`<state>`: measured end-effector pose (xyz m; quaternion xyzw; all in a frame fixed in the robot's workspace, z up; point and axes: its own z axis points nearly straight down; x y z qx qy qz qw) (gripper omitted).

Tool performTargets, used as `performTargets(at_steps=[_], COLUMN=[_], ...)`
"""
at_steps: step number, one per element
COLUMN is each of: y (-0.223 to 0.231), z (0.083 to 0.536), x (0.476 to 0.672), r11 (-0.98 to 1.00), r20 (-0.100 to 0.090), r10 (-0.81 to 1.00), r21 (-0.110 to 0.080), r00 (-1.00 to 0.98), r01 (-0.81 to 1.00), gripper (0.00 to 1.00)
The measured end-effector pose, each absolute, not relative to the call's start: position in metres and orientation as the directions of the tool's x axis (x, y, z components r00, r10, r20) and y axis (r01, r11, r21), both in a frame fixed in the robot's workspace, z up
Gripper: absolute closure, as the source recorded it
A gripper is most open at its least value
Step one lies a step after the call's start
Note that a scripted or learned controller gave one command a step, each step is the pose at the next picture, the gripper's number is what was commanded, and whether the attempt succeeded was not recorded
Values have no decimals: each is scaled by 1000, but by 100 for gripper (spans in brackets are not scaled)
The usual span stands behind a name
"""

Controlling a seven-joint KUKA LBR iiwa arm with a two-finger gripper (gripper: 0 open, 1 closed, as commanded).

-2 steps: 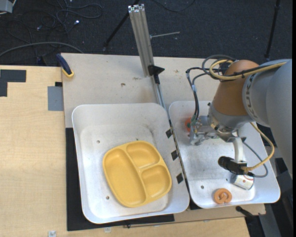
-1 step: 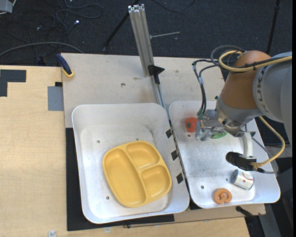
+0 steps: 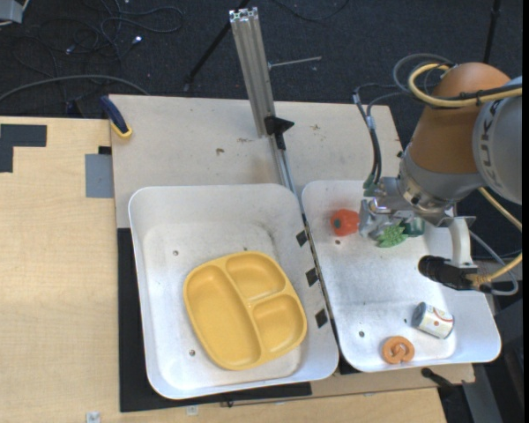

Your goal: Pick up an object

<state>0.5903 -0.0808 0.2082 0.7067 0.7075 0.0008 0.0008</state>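
My gripper (image 3: 379, 219) hangs low over the far part of the right bin (image 3: 370, 333). A green leafy toy (image 3: 393, 234) lies right at its tip, partly hidden under it, and I cannot see whether it is gripped. Just left of the gripper sits a small red tomato-like toy (image 3: 342, 223). Near the bin's front right lies a white cylinder with a blue and red end (image 3: 433, 321). An orange ring (image 3: 397, 351) rests by the front rim.
The left bin (image 3: 159, 227) holds a yellow divided plate (image 3: 245, 307). An upright aluminium post (image 3: 254, 69) stands behind the bins. A wooden board (image 3: 44, 271) lies to the left of the bench.
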Motion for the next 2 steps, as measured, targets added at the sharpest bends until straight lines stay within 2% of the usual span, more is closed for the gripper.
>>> performTargets(at_steps=[2], y=[-86], z=[297], x=[593], r11=[1], r20=[0], r10=[1000], r21=[3], r00=[-1], r01=[1000], gripper=[100])
